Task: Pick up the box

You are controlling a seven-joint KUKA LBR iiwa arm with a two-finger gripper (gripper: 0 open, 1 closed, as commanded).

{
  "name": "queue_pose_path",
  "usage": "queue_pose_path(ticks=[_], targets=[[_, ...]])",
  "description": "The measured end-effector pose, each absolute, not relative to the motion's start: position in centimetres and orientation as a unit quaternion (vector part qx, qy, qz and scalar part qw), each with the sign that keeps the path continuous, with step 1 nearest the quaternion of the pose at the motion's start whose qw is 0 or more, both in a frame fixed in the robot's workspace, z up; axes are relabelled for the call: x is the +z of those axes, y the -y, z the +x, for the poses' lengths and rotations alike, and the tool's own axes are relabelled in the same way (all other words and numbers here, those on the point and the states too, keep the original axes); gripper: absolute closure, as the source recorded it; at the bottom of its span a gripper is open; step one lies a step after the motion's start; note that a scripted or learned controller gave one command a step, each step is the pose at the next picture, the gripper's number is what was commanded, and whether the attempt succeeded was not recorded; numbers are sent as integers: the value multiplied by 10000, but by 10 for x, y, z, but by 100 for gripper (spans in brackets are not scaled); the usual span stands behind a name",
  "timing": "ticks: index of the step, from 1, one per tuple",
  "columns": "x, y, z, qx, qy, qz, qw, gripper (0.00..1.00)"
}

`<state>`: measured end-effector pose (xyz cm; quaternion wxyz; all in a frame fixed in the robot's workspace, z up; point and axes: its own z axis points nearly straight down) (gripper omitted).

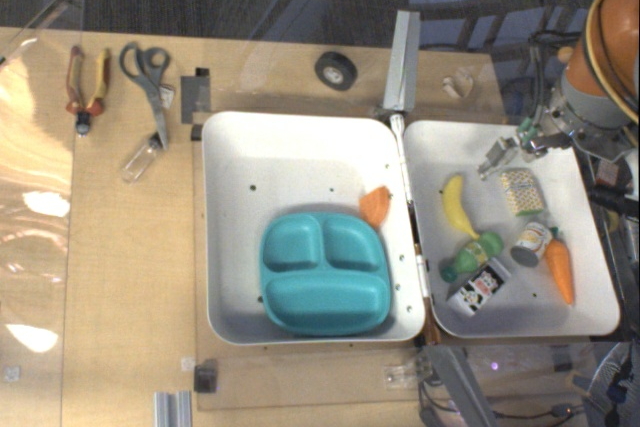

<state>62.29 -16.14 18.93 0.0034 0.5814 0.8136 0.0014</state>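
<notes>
A small black and white box (478, 287) lies tilted near the front of the right bin (600, 315), just below a green bottle (472, 257). My gripper (509, 146) hangs over the far part of that bin, well back from the box. Its fingers (493, 158) are spread open with nothing between them. A flat speckled yellow packet (522, 191) lies just in front of the gripper.
The right bin also holds a banana (457, 205), a small can (530, 242) and a carrot (559, 271). In the left bin (230, 215) sit a teal divided tray (326, 271) and an orange piece (375, 206). Scissors (152, 90), pliers (86, 85) and a tape roll (336, 70) lie on the bench.
</notes>
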Motion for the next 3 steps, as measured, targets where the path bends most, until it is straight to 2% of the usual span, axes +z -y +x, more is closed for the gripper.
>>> queue_pose_path(ticks=[1,2,3], targets=[[97,206,629,58,-7489,6626,110,0],[113,207,633,70,-7505,6605,195,100],[232,157,641,18,-8526,5226,40,100]])
